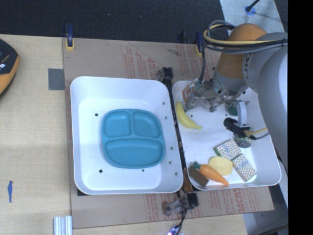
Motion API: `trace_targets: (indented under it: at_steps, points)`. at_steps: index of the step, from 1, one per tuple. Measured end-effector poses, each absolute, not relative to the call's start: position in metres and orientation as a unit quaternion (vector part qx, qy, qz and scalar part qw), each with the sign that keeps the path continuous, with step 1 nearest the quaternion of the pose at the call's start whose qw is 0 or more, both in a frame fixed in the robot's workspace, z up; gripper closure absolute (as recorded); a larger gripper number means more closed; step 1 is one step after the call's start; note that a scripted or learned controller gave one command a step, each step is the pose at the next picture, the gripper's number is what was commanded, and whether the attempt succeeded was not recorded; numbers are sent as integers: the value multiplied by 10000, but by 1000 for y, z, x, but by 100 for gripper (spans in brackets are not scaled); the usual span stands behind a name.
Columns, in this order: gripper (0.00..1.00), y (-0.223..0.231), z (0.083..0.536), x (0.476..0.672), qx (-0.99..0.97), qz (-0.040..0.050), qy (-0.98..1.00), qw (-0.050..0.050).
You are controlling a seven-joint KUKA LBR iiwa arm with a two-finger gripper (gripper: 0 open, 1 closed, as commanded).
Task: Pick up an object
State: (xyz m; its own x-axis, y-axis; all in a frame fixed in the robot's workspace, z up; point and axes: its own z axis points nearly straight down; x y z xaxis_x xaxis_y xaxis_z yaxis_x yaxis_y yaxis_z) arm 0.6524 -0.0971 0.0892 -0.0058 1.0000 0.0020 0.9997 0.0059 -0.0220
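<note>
Two white bins side by side on the surface (34,131); nearest, in the view-right bin (266,180), 1 carrot (213,175) at the near rim w/ 1 round yellow fruit (221,164) touching it just behind; 2 patterned packets there too: near packet (244,168) beside the fruit, far packet (228,150) just past it; further back, 1 banana (188,118) along that bin's view-left wall; view-left bin (78,175) holds 1 blue plate (133,137) w/ 3 compartments; at the right bin's far end, gripper (200,105) low over the floor, fingers (188,104) spread apart, bare bin floor between them, nothing held; banana's far tip just beside one finger.
</note>
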Motion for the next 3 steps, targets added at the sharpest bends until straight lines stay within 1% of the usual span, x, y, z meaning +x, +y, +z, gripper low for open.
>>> trace_targets:
  at_steps: [3]
  points:
    - [0, -96, 89, 652, -7050, 77, -7091, 81]
